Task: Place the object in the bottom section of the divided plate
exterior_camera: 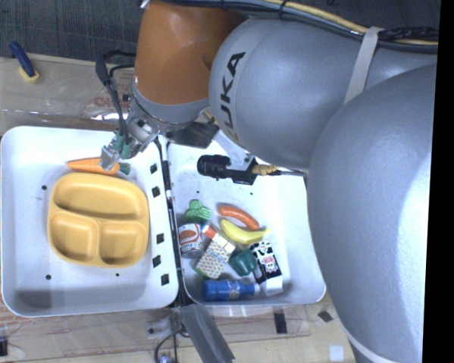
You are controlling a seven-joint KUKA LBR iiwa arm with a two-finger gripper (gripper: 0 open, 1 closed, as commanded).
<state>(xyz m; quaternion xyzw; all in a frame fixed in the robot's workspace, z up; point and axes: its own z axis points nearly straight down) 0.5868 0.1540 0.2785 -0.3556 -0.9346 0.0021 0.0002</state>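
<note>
Carrot (87,163) partly behind gripper (114,157)

Glossy smooth yellow plastic divided plate (97,227), white bins (9,279) prob. matt plastic, arm (308,90) w/ satin grey shell

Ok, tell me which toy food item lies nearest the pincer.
The orange carrot, lying in the left bin just above the yellow divided plate, right beside the pincer. The banana and the others sit in the right bin.

A wooden bench (57,84) carries two shallow white bins side by side. The left bin (17,280) fills the frame's lower left, the right bin (302,272) its centre.
</note>
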